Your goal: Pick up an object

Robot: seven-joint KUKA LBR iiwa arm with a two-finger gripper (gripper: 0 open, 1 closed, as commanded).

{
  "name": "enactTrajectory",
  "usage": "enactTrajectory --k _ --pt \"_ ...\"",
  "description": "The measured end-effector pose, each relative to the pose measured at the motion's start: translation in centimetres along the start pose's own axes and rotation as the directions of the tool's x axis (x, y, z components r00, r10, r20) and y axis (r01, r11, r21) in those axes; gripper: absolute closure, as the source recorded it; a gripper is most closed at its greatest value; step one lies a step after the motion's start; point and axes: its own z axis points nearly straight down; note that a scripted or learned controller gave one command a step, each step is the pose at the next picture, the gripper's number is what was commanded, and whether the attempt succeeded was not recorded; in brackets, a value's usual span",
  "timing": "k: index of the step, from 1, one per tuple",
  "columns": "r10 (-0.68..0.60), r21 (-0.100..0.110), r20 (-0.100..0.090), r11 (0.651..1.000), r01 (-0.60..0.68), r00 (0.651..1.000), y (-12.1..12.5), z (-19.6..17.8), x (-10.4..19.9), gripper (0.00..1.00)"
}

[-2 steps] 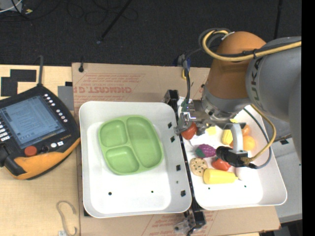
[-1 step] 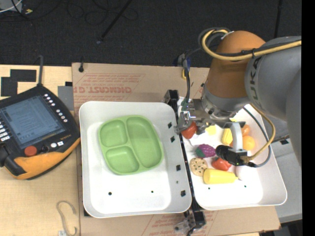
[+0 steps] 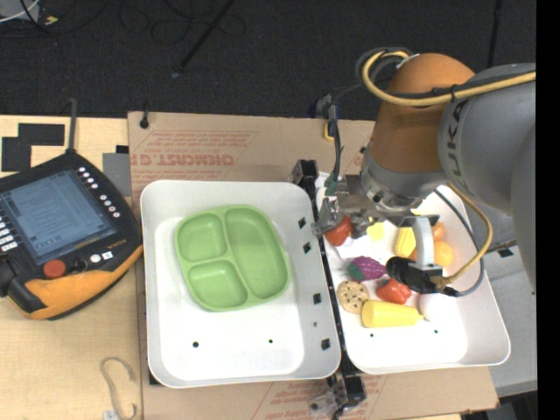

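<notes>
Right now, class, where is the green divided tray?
The green divided tray lies in the left white bin, toward its upper middle, left of the toy-food bin.

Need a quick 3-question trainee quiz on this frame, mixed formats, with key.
1. True or false: the light green three-compartment plastic tray lies in the left white bin.
2. Which sits nearest the right white bin's front edge? A) purple toy grapes B) yellow toy wedge C) brown chocolate-chip cookie
3. Fill in: the red toy piece sits below the arm's ____.

Key: 1 true; 2 B; 3 gripper
</notes>
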Motion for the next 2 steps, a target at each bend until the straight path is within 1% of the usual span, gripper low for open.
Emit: enactTrajectory --k 1,2 --pt "0.002 0.003 0.001 1.0 -0.002 1.0 -0.57 1.85 -0.51 1.0" --pt "0.005 0.001 0.0 1.0 -0.005 1.0 -1.1 1.56 -0.64 1.0"
